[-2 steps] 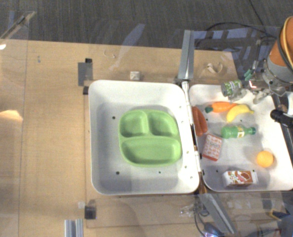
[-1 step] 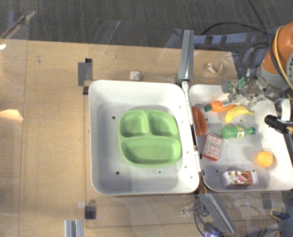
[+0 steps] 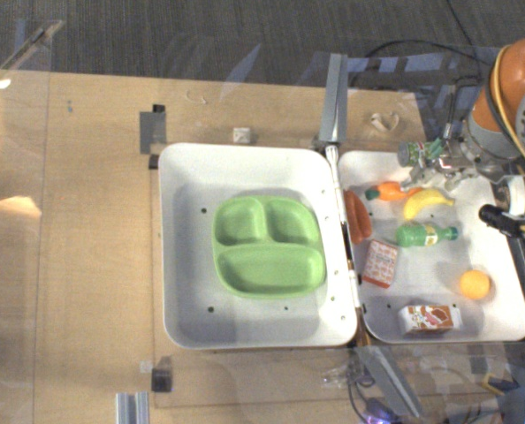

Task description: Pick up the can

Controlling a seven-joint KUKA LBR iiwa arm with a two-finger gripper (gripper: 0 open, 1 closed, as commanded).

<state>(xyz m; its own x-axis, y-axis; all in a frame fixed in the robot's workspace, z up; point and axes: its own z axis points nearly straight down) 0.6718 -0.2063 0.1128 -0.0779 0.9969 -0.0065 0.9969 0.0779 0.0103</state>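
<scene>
The desk [image 3: 86, 237] looks like pale wood under a glossy, reflective sheet. Both white bins [image 3: 183, 316] look like smooth, matt plastic, as does the green tray [image 3: 267, 246]. The floor [image 3: 201, 16] is rough grey carpet.

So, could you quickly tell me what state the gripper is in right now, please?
Gripper: at the far edge of the right bin, over the can; cannot be told whether it is open, closed or holding anything.
</scene>
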